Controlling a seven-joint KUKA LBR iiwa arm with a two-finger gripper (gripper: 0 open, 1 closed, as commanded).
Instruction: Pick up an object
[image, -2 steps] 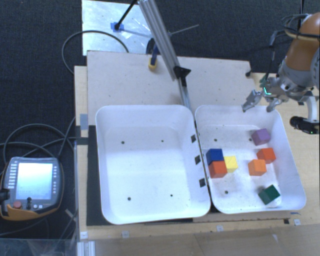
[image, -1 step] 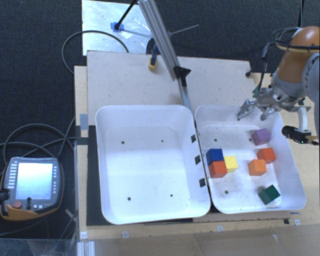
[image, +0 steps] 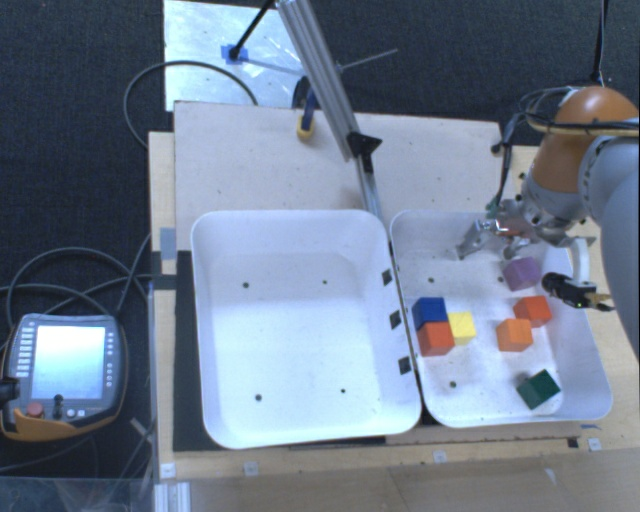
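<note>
My gripper (image: 478, 240) hangs over the far part of the right bin (image: 590, 400), close to its back wall. A purple block (image: 521, 272) lies just to the right of it and a little nearer, apart from it. Further forward sit two orange blocks (image: 533, 310) (image: 514, 334). A blue block (image: 430, 311), a yellow block (image: 462, 326) and a red-orange block (image: 436, 339) cluster by the bin's left wall. A green block (image: 539, 388) rests near the front right corner.
The left bin (image: 215, 300) stands beside the right one, their rims touching in the middle. A slanted metal pole (image: 325, 75) crosses the back of the bench. A teach pendant (image: 60, 375) lies on the floor at the left.
</note>
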